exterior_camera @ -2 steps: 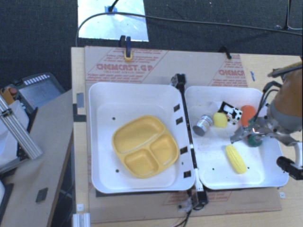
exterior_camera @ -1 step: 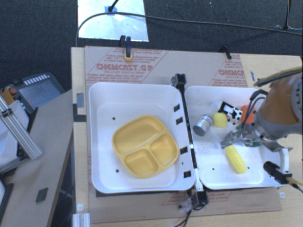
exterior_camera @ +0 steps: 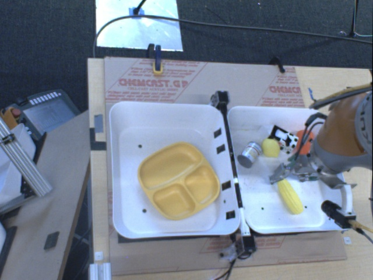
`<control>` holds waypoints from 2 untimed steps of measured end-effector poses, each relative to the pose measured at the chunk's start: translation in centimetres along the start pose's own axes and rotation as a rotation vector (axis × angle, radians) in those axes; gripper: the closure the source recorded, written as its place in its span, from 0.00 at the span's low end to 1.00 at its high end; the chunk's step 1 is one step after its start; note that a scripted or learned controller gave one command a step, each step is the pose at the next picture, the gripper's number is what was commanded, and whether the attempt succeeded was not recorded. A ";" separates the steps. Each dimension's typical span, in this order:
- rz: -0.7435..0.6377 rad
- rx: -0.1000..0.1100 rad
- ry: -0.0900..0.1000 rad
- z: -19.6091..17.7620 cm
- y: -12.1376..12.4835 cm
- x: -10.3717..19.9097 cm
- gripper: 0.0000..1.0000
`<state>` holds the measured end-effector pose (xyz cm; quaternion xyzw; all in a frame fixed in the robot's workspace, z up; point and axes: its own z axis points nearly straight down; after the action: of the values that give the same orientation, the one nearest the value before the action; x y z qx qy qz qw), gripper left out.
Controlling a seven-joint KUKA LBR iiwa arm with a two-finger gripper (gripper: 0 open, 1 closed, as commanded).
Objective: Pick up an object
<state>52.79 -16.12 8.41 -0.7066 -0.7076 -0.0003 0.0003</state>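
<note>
Arm: the grey arm with its orange band [exterior_camera: 344,124] is seen entering from the right edge of the frame, bent down over the right bin [exterior_camera: 256,223].
Claw: the claw [exterior_camera: 284,174] is placed low in the right bin, centre-right of the frame, just above the upper end of the corn cob [exterior_camera: 290,196]; whether it is apart or together cannot be told, since the tips are small and dark against the metalwork.
Hold: nothing is seen clamped in the claw.
Candidate things: the corn cob lies flat toward the lower right of the frame; a yellow ball [exterior_camera: 270,147] and a small metal can [exterior_camera: 250,154], tipped on its side, lie near each other above and left of the claw; a black-and-white block [exterior_camera: 283,137] and an orange piece [exterior_camera: 302,140] are partly hidden by the arm.
Left bin: a yellow divided plate [exterior_camera: 178,179] rests in the left bin [exterior_camera: 125,156], well apart from the claw.
Surface: both bins sit on a cardboard sheet [exterior_camera: 192,80] over the surface.
Step in hand: judged as the approach to a grasp, with the corn cob the nearest target.
Next move: the claw would need to be centred across the cob's narrow width, lowered to the bin floor, closed, then lifted straight up.
</note>
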 end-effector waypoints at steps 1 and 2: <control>-0.001 -0.003 -0.001 -1.1 0.1 0.0 1.00; -0.002 -0.006 -0.003 -5.5 0.2 -0.5 1.00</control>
<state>53.04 -16.65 13.95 -0.7060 -0.7082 -0.0013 -0.0027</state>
